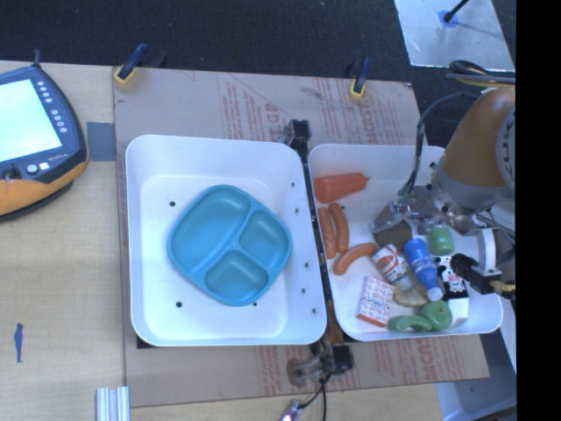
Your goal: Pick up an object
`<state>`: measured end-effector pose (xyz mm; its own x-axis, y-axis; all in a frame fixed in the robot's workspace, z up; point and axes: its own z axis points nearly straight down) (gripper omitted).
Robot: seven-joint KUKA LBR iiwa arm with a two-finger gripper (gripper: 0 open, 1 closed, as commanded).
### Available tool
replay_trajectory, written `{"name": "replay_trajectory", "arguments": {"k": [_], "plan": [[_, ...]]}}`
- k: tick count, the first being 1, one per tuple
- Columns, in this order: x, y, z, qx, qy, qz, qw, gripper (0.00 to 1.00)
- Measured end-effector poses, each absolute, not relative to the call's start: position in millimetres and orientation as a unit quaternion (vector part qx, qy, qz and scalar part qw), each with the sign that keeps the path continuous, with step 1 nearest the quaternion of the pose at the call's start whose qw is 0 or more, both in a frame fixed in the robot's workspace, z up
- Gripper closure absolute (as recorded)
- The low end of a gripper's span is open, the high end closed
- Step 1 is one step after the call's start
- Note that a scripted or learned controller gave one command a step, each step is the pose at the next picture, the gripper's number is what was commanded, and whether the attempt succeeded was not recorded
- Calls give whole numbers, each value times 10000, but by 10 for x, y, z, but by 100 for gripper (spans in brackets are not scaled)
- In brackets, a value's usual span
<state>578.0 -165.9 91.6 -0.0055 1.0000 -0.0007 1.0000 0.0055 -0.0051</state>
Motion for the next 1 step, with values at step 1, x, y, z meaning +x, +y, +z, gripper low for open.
{"name": "replay_trajectory", "arguments": {"k": [1], "plan": [[5806,-1669,1052,-7035,-7107,9,-16,100]]}}
